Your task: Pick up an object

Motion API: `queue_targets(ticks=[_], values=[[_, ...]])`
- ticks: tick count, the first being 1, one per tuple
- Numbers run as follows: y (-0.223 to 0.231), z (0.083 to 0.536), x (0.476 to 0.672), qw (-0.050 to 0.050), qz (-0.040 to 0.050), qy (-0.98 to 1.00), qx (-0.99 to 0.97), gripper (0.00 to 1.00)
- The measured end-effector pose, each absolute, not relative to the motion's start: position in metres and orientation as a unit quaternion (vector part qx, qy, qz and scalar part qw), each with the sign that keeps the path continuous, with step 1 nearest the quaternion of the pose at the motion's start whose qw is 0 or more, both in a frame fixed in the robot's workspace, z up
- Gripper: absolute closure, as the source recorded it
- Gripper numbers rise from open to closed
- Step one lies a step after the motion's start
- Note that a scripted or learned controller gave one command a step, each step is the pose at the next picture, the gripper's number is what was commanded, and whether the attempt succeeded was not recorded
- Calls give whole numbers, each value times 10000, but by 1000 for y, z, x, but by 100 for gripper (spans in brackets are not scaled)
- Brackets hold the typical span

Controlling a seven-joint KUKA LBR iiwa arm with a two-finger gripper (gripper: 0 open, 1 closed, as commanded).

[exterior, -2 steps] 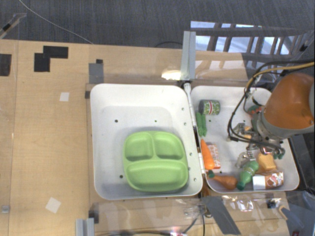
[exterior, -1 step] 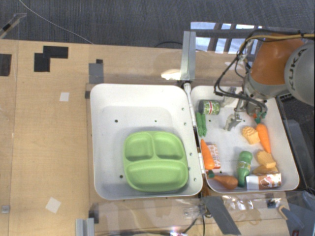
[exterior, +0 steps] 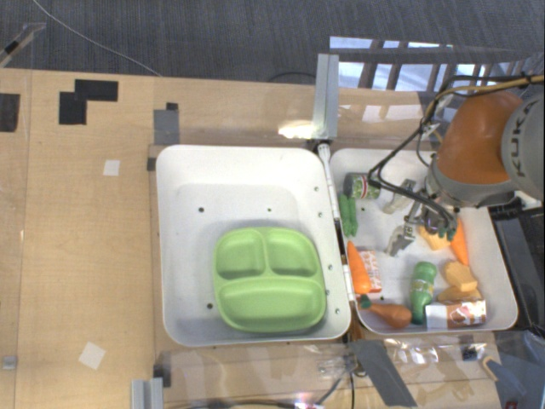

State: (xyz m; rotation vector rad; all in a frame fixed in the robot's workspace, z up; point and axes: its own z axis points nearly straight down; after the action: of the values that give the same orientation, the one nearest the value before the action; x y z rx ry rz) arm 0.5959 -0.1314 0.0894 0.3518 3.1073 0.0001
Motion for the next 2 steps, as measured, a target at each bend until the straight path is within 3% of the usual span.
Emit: queue_targets(ticks=[1, 2], values=[[-82, 88, 635, 65, 11, 9839, 1787, 0], [-95, 89, 602, 77, 10, 9874, 1582, 0]])
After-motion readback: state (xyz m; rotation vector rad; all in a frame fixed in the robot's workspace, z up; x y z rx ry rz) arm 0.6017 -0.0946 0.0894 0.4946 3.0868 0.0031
